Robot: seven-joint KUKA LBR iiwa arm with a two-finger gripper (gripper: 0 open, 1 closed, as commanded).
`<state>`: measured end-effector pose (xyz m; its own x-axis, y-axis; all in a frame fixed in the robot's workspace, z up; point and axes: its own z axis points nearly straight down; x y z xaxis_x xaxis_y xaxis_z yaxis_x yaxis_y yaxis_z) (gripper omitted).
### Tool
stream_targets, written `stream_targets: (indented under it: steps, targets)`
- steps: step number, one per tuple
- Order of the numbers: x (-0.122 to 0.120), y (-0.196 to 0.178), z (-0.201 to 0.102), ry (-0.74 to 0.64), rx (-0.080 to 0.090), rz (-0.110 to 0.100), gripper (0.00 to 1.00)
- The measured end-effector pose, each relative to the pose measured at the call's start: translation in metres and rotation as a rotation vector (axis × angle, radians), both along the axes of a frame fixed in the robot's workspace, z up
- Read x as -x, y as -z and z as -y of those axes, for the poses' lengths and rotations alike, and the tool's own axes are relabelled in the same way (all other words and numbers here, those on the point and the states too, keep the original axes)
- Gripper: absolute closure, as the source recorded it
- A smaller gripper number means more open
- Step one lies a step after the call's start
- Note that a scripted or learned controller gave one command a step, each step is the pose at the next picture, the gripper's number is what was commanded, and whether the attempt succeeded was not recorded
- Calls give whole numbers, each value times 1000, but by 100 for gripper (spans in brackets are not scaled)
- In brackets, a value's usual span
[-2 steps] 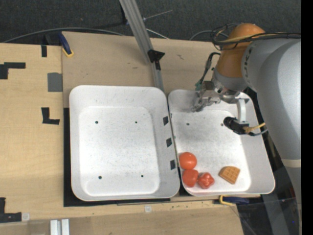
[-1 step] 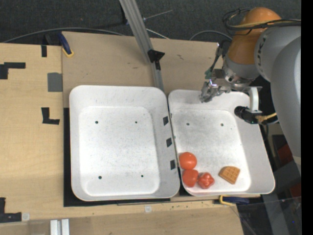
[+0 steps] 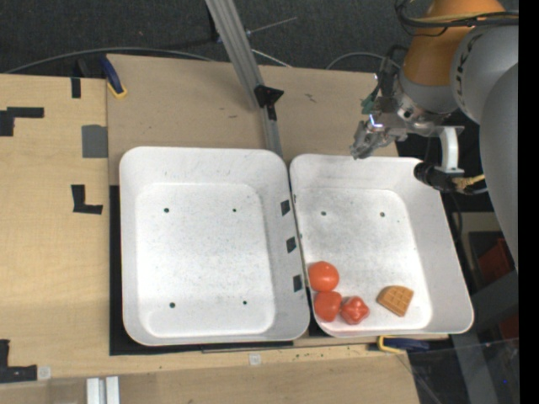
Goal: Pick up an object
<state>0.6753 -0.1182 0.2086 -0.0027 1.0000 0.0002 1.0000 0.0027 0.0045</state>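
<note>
**Gripper at the far rim, objects crowded in the near corner**

Camera view: the gripper (image 3: 367, 144) hangs over the far edge of the right bin (image 3: 421, 225), at the end of the grey arm (image 3: 497, 66) with its orange band (image 3: 450, 32). It is small and dark against the rim, and I cannot tell how it is set; nothing is visibly held in it.

The things to pick all lie at the opposite, near end of that bin, well apart from the gripper. A round orange-red ball (image 3: 323, 276) sits against the left wall. Just below it, a second red piece (image 3: 328, 305) and a lumpy red fruit (image 3: 354, 310) touch each other by the near wall. A tan waffle-like biscuit (image 3: 396, 300) lies a little to their right, on its own.

The likely trouble is crowding. The three red items are bunched into the corner, so a descent there could strike the bin wall or nudge a neighbour and close on nothing. The round ones may roll away. The biscuit looks flat and may be hard to catch.

The left bin (image 3: 202, 234) lies alongside. A slanted metal post (image 3: 240, 49) stands behind the bins, clear of the path to the near corner.
</note>
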Motion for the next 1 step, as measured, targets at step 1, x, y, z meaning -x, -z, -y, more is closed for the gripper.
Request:
stream_targets:
  steps: [1]
  targets:
    - [-1,-52,-1,0,0,1,100]
